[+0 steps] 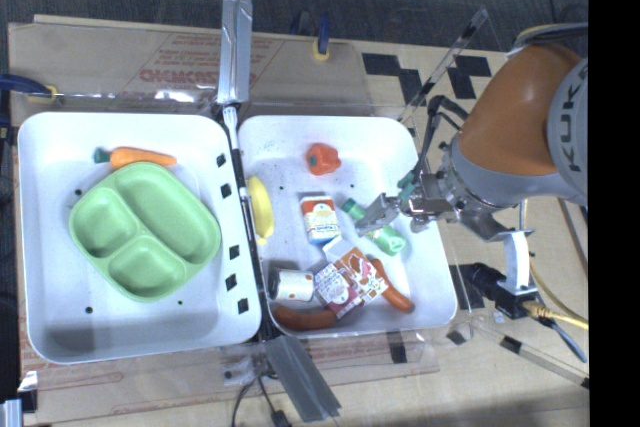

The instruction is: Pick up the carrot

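Note:
The carrot is orange with a green top at its left end. It lies flat along the far side of the left bin, touching the back rim of a green divided plate. My gripper hangs low over the right-hand part of the right bin, among small items and far to the right of the carrot. Nothing of the carrot is near it. The grey and orange arm reaches in from the right.
The right bin holds a red pepper, a yellow banana, a small carton, a printed packet, a white can, a brown sausage and green toys. A metal bar stands behind the bins' shared wall.

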### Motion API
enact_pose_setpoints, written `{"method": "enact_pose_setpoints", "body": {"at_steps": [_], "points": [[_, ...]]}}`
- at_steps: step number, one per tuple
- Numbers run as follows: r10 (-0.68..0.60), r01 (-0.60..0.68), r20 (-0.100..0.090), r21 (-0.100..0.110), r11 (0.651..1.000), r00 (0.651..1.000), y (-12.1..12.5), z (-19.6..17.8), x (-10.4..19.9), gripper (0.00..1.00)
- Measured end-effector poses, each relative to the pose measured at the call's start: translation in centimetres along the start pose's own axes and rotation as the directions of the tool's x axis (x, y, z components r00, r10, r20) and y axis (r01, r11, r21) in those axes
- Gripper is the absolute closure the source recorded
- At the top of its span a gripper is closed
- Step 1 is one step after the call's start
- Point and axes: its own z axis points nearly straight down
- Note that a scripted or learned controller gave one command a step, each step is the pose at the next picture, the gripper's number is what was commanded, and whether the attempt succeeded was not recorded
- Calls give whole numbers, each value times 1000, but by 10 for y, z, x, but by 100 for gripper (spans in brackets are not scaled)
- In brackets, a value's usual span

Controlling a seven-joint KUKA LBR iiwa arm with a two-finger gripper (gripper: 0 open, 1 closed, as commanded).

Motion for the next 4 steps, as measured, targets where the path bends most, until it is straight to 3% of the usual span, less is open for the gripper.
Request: {"method": "enact_pose_setpoints", "body": {"at_steps": [1,2,3,4], "points": [[-6,6,0,2,1000,1000,1,-9,0,100],[187,-187,1,-4,982,982,55,-39,46,100],[-11,11,3,-6,1000,1000,71,-35,21,100],[-354,354,2,-1,935,935,32,-45,73,100]]}}
